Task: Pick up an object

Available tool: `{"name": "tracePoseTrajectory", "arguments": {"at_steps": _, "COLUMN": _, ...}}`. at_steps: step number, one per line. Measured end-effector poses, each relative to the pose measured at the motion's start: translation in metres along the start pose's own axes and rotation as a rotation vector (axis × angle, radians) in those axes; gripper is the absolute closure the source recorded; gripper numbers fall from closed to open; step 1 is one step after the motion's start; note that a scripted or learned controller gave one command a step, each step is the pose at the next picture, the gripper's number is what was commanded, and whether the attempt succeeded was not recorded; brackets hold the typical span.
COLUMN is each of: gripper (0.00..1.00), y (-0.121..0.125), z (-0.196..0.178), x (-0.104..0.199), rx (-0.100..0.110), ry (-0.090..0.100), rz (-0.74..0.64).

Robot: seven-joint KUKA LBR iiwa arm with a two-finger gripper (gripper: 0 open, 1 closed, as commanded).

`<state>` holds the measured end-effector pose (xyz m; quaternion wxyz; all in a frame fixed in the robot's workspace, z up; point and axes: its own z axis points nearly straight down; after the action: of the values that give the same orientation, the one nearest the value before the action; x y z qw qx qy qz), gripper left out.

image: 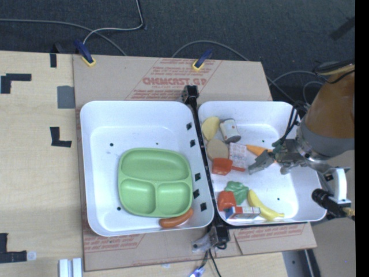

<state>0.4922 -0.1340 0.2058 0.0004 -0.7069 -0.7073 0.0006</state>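
Note:
The right bin holds several toy items. A yellow piece, a grey can and a tan block lie near its left wall. A white carton, an orange carrot and a red piece sit in the middle. A green vegetable, a red pepper, a banana and a small box lie at the front. My gripper hangs low over the right bin's middle, just right of the carrot and carton, with nothing seen held in it.
The left bin contains a green divided plate and an orange-red sausage at its front wall. The grey and orange arm covers the right bin's right side. Cables run across the dark floor behind the bench.

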Motion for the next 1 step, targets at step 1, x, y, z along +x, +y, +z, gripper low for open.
{"name": "tracePoseTrajectory", "arguments": {"at_steps": 1, "gripper": 0.0, "y": 0.0137, "z": 0.1173, "x": 0.0229, "rx": -0.002, "ry": 0.002, "rz": -0.001}}
